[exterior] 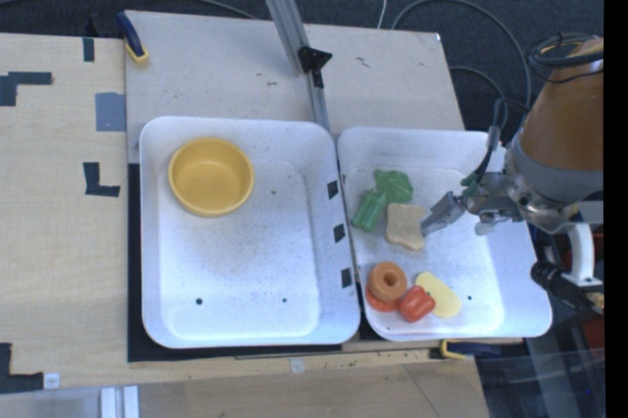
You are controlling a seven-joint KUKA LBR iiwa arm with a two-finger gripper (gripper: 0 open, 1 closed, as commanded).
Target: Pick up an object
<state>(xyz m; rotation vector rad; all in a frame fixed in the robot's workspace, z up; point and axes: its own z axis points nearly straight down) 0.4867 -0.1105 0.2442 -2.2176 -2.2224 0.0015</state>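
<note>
The right bin (471,156) holds a green toy (381,197), a tan bread-like piece (403,225), an orange ring (388,281), a red pepper-like piece (416,304) and a yellow piece (442,296). My gripper (461,215) reaches in from the right over this bin. One finger (439,213) points at the right edge of the tan piece, the other (489,224) stands well apart from it. The fingers are spread with nothing between them.
A yellow bowl (210,175) sits at the back left of the left bin (235,308). A grey pole (285,4) slants over the bench behind the bins, and cables lie beyond it. The arm's orange band (569,112) hangs over the right bin's right rim.
</note>
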